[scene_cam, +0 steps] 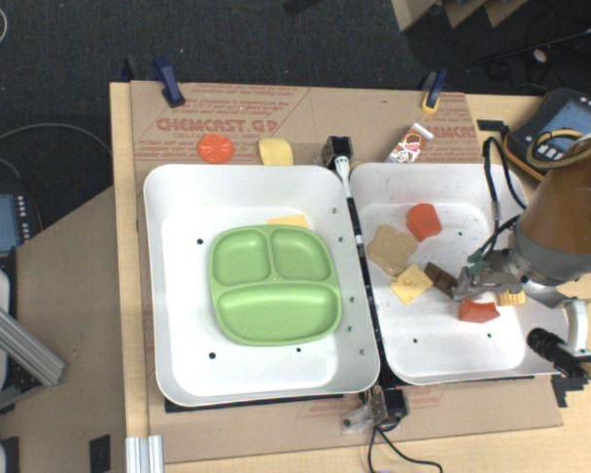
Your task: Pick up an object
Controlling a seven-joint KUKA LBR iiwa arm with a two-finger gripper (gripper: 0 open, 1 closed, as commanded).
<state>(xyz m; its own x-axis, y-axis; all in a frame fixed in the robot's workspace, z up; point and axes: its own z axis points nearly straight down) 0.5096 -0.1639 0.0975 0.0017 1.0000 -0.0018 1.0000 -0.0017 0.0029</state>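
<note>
1. Over the right bin (414, 358), the tool (478, 282) hangs low at the arm's (561, 225) end; whether it is spread or pressed together, I cannot tell.
2. A red block (478, 311) lies just below it, a brown bar (441, 278) just left.
3. A green tray (274, 284) sits in the left bin (177, 264).

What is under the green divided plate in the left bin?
A yellow piece pokes out from beneath the far edge of the green divided plate, lying on the left bin. How far it runs under the plate, and anything else there, is covered.
</note>
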